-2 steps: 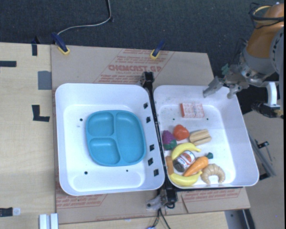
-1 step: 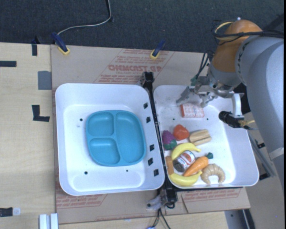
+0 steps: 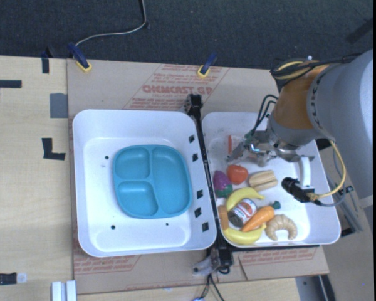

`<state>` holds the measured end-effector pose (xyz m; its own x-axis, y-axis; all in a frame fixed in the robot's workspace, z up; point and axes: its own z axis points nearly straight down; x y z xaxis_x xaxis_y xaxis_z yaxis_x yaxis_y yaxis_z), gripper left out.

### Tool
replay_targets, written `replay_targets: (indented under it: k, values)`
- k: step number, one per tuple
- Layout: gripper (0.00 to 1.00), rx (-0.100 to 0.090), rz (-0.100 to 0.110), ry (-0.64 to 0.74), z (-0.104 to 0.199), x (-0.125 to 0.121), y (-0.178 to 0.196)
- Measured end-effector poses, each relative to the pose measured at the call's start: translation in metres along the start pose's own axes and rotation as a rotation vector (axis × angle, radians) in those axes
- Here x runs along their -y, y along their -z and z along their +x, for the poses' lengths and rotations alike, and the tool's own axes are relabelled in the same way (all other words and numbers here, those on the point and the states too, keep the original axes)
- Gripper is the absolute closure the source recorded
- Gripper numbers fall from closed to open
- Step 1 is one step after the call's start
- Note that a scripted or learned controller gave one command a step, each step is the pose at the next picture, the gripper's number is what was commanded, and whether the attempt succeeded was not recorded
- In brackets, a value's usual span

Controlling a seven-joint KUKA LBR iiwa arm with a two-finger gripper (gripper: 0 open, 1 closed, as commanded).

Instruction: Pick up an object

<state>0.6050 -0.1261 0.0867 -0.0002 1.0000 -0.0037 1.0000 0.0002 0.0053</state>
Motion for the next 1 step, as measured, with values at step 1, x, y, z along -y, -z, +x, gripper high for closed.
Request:
replay_targets:
  k: [1]
  values:
    - [0.00,-0.003,0.002,0.002,0.0275,-0.0506,-0.0012]
